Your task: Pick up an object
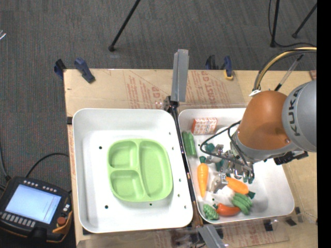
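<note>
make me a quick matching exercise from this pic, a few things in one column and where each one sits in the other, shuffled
Things:
1. green plate
2. small carton
3. cucumber
4. control tablet

Places:
A. far end of the right bin
B. off the bench, at the view's lower left
C. in the left bin
D. along the right bin's left wall

Pairs: 1-C, 2-A, 3-D, 4-B

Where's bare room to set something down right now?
Left bin: white floor all around the green divided plate. Right bin: crowded around the end effector with toy vegetables; bare floor at its far-right side and beside the small carton.
</note>
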You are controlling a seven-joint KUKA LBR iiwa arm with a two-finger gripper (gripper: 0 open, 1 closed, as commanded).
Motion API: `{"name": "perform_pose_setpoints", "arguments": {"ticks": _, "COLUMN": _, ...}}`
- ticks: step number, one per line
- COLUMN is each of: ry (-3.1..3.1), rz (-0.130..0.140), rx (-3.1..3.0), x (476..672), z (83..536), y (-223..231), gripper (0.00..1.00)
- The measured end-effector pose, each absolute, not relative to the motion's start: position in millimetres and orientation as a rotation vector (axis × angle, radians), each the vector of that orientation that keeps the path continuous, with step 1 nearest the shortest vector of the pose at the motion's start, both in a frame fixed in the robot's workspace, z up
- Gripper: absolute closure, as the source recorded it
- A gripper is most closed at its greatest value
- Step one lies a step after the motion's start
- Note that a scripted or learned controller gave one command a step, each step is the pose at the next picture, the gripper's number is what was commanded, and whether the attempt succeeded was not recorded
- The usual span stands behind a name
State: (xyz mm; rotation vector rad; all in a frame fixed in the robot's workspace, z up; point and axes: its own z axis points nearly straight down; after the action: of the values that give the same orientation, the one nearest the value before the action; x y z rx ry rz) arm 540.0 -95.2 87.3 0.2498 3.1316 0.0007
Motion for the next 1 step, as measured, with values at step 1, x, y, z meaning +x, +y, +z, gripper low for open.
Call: {"name": "perform_pose_setpoints", "arguments": {"ticks": 1, "ry": 3.131, "rz": 0.002, "rx": 0.244, "x": 540.6, "z": 96.9, "y": -93.8, "gripper": 1.00}}
